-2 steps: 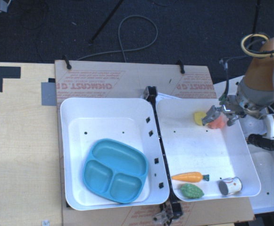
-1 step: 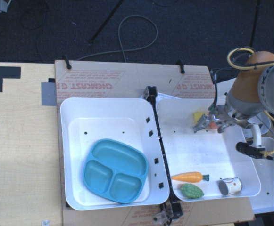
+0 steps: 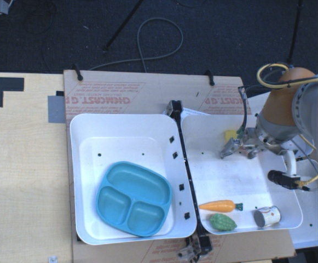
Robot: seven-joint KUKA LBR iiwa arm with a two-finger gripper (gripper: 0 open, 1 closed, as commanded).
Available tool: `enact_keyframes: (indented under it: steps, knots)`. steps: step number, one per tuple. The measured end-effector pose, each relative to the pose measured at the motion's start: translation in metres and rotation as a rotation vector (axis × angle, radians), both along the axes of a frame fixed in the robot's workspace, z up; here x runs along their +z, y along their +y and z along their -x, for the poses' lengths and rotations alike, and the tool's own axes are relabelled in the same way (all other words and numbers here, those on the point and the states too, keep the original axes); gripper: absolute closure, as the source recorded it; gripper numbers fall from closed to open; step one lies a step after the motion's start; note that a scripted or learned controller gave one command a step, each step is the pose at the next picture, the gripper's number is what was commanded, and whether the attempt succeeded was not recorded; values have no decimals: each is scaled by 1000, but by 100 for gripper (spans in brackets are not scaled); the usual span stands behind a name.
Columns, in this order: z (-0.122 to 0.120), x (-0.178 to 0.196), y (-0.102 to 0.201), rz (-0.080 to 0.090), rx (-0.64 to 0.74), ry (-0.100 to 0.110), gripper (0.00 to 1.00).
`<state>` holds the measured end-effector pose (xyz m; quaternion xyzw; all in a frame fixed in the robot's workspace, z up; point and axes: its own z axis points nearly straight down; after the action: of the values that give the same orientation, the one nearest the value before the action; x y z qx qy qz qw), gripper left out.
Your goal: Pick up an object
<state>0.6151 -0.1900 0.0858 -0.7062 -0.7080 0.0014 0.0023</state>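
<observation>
Bright, even overhead light on glaring white bins (image 3: 87, 130); dark, slightly soft surroundings.

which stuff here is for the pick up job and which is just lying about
For the job:
- orange toy carrot
- bumpy green toy vegetable
- small white and grey can on its side
- yellow object, partly hidden
- gripper

Lying about:
- blue plastic divided tray
- black cables

Floor: dark carpet (image 3: 93, 21) behind the bench, black cables (image 3: 159, 34) looping across it.
Bench: pale wood surface (image 3: 22, 163) at left, with dark square markers (image 3: 5, 89).
Under the bins: a printed cardboard sheet (image 3: 142, 95).
</observation>
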Motion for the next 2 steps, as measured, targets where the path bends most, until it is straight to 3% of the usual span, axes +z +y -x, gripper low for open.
enact_keyframes:
  steps: [1, 2]
  knots:
    - [0, 12, -1, 0, 0, -1, 100]
    - [0, 75, 0, 2, -1, -8, 100]
